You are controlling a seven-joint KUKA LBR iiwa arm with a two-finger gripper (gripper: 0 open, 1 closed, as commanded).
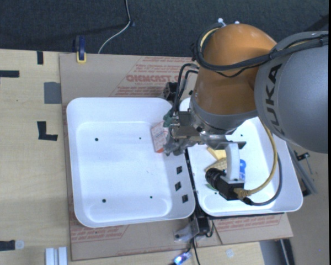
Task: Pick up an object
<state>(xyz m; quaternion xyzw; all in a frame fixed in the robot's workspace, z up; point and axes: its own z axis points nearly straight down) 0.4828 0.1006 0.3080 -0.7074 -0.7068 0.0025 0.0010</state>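
pale wooden table (pixel 22 164): marked with black tape strips, carrying a brown cardboard sheet (pixel 127 76) under both bins.
grey arm with an orange band (pixel 237 65): reaching in from 3 o'clock, hanging over the seam between the two bins and hiding the 12 o'clock part of the right one.
shallow white left bin (pixel 116 170): at 9 o'clock of the arm, lying flat on the cardboard.
shallow white right bin (pixel 265 164): just beside the left bin, at its 3 o'clock side, rims meeting.
tool (pixel 171 139): low over the 3 o'clock edge of the left bin, about midway along it; width of opening cannot be told, nor whether anything is gripped.
small red-and-white packet (pixel 158 137): inside the left bin at its 3 o'clock edge, right against the tool at the tool's 9 o'clock side.
blue-and-white item (pixel 241 169): in the right bin, near its middle.
tan flat piece (pixel 218 155): in the right bin, at 10 o'clock of the blue-and-white item, partly under the arm.
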